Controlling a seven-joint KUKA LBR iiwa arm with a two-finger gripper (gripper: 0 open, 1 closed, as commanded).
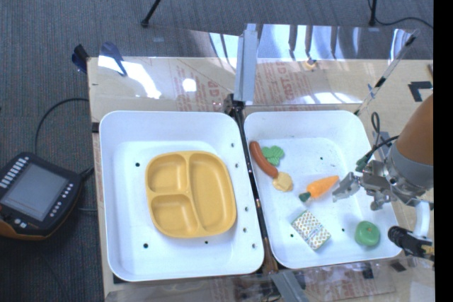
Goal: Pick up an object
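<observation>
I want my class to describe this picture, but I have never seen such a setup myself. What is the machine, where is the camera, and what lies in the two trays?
The camera sits above the bench, looking down at a slant. From the right a grey robot arm reaches in; its end effector hangs over the right bin, beside a toy carrot. Nothing shows between its fingers. That bin also holds a sausage, a green leafy piece, a small tan piece, a patterned packet and a green round thing. The left bin holds a yellow divided plate.
</observation>
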